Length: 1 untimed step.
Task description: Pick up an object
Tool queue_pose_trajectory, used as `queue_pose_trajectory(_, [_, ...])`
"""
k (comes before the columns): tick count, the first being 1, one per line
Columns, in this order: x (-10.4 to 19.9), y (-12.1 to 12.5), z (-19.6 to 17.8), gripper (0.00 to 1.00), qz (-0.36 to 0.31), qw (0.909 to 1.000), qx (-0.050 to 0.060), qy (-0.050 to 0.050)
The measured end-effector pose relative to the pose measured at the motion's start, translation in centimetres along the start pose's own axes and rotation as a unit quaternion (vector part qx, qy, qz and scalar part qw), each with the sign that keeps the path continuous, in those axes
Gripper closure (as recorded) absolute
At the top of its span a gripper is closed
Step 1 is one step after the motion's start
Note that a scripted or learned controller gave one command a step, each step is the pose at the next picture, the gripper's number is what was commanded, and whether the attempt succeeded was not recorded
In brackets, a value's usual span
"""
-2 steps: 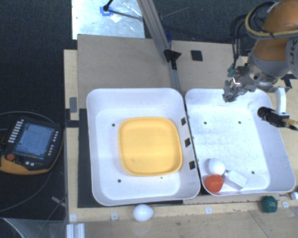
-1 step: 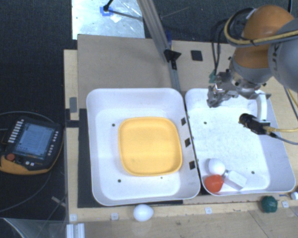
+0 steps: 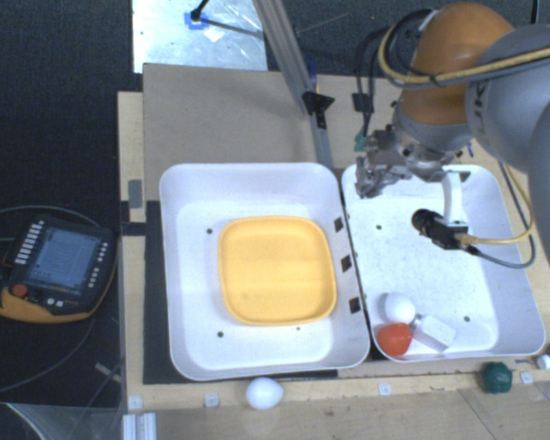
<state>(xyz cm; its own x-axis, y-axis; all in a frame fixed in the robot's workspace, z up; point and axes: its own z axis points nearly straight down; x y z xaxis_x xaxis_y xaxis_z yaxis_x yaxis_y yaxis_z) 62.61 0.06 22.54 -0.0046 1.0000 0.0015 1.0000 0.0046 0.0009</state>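
A yellow square plate (image 3: 277,269) lies in the middle of the left bin (image 3: 188,246). In the right bin's (image 3: 504,273) near left corner a white ball (image 3: 399,307), a red-orange rounded object (image 3: 394,338) and a small white block (image 3: 434,332) sit close together. My gripper (image 3: 372,178) hangs over the far left corner of the right bin, well away from those three objects and just right of the divide between the bins. Nothing shows in its grasp.
A black cylinder with a yellow cable (image 3: 437,226) hangs from the arm over the right bin. A white egg shape (image 3: 264,392) and a green object (image 3: 496,377) lie outside the bins at the bench's front. A teach pendant (image 3: 50,271) rests at far left.
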Motion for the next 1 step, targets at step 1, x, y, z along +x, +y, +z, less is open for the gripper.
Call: queue_pose_trajectory(1, [5.25,-1.56,0.81,1.00,0.000,1.0000,0.000,0.000])
